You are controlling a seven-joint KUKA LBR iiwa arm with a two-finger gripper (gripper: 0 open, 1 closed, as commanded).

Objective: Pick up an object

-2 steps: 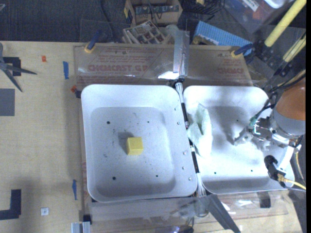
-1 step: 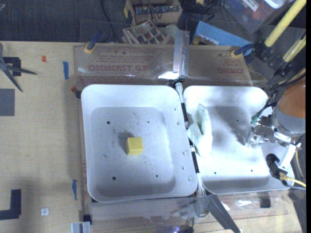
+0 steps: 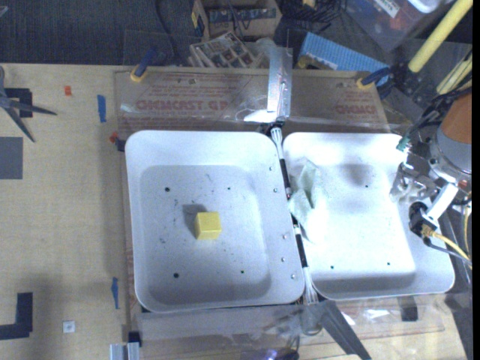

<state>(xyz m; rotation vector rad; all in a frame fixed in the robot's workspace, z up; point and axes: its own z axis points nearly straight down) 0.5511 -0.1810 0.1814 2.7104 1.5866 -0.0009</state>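
Clearly far from claw (image 3: pixel 417 201): yellow cube (image 3: pixel 208 225), across in other bin (image 3: pixel 150 163). Claw state unclear. Long reach; risks clipping rim, nudging cube, closing on nothing.

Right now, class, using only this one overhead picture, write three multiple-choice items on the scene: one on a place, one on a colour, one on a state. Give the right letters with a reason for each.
1. Where does the block lie?
A. in the left bin
B. in the right bin
C. on the bench outside both bins

2. What colour is the block?
A. red
B. yellow
C. blue

3. How does the block stand to the arm?
A. gripped and lifted
B. lying free, far from the arm
C. pushed against the bin wall

Answers:
1 A: the block sits on the floor of the left bin, not the right bin.
2 B: its faces are plainly yellow.
3 B: the arm is over the right bin's far edge, well apart from the block.
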